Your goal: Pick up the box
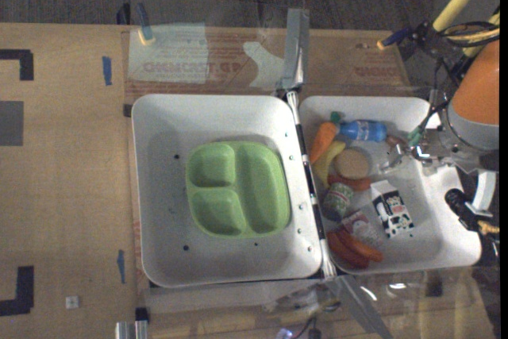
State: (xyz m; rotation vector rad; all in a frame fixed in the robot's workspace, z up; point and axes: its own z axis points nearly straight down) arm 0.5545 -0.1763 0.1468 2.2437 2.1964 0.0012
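Cardboard-topped bench, two white bins. Your gripper (406, 148) hangs over the right bin (444, 250); finger state can't be told. Milk box (393, 214) lies just below it, bare floor toward the bin's right rim.

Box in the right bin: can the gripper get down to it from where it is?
Probably yes. The box lies face up with nothing on it, the gripper sits just above-right; a packet touches its left side.

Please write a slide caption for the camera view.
Gripper hovers near the box among toy food in the right bin.
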